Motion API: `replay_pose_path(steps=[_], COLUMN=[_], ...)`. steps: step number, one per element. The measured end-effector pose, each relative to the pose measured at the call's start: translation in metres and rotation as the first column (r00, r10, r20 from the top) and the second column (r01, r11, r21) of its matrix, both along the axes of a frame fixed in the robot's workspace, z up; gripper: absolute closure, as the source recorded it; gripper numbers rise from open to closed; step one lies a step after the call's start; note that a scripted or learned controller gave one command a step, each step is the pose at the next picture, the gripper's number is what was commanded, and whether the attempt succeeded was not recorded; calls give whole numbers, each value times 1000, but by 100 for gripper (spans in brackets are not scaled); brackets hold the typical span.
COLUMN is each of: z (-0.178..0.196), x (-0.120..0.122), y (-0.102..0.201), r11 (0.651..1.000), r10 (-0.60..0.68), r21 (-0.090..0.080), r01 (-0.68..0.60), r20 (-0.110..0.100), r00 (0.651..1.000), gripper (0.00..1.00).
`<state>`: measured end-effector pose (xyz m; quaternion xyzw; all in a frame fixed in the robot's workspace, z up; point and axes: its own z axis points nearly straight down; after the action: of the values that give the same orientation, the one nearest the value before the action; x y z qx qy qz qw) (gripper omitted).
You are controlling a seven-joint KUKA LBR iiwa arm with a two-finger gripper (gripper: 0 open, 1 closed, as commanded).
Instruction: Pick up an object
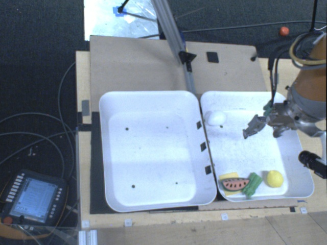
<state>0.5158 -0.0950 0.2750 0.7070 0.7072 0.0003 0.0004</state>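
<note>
The gripper (254,128) hangs over the right bin (296,160), and whether it is open or closed I cannot tell; a white ball (215,118) lies near that bin's upper left corner; a watermelon slice (234,183), green piece (253,184) and lemon (275,178) lie along its near edge.

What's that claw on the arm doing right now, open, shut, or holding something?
Gripper: over the right bin, nothing visible between its fingers; from this view it cannot be told whether it is open or shut.
</note>
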Motion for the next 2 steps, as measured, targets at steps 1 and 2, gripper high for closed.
replay_pose_path(steps=[1,2], z=[11,-48], x=[0,24], y=[0,55], r11=[1000,1000], r10=[1,4], r21=[0,1], r01=[-1,-4], r20=[1,-5], r00=[1000,1000], gripper=[100,100])
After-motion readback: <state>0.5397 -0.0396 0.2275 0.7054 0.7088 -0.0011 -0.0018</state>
